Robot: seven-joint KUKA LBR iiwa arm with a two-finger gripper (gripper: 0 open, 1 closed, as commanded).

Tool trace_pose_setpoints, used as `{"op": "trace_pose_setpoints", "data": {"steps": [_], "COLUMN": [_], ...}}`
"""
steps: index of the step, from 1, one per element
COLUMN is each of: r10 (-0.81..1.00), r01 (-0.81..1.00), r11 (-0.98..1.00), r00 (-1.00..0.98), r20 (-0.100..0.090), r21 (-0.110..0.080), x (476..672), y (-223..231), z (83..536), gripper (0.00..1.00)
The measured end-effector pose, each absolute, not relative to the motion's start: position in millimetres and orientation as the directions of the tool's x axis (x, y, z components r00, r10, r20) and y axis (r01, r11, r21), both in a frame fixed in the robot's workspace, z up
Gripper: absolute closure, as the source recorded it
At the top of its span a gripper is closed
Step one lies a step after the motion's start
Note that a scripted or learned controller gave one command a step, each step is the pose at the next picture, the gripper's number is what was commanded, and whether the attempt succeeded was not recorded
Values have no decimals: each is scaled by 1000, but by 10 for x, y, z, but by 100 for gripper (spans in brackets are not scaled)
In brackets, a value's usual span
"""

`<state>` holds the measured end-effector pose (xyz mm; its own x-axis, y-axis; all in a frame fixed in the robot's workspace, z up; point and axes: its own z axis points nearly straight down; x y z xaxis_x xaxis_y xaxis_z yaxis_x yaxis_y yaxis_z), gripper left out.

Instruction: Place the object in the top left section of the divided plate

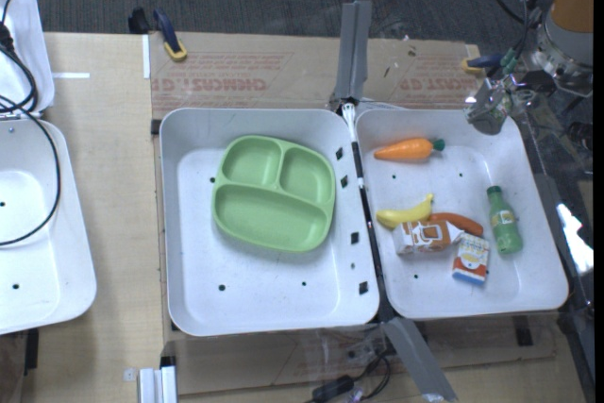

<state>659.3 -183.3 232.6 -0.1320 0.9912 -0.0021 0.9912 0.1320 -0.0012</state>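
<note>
The green divided plate [275, 193] is seen in the left bin [189, 278], all three sections bare, the top left section at about eleven o'clock from the plate's middle. Nothing has been placed there yet.

Across the divider, in the right bin [538, 293], the candidates are laid out: a carrot [407, 149] at twelve o'clock, then a banana [406, 213] touching a small carton [422, 236] and a sausage [457, 224] near the middle, a second little box [471, 260] at five o'clock, and a green bottle [504, 221] standing apart at three o'clock. Which one is meant cannot be told from the task.

At the far right, the gripper [491, 113] is held over the bin's upper right corner, at about one o'clock; whether it is spread or closed cannot be told, and nothing is seen held.

A clean pick would best be made on an isolated item such as the carrot, since the central cluster is crowded. A straight descent, a centred grasp and a high carry over the divider would be advised, with release low over that small section.
</note>
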Motion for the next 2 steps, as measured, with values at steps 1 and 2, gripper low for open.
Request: {"op": "trace_pose_setpoints", "data": {"steps": [1,2], "r10": [971,999], "r01": [971,999], "r11": [240,44], "r00": [-240,-44], "r20": [-2,-1], "r21": [2,1], "x": [6307,6412], "y": [-1782,-1726], "z": [1023,917], "gripper": [100,100]}}
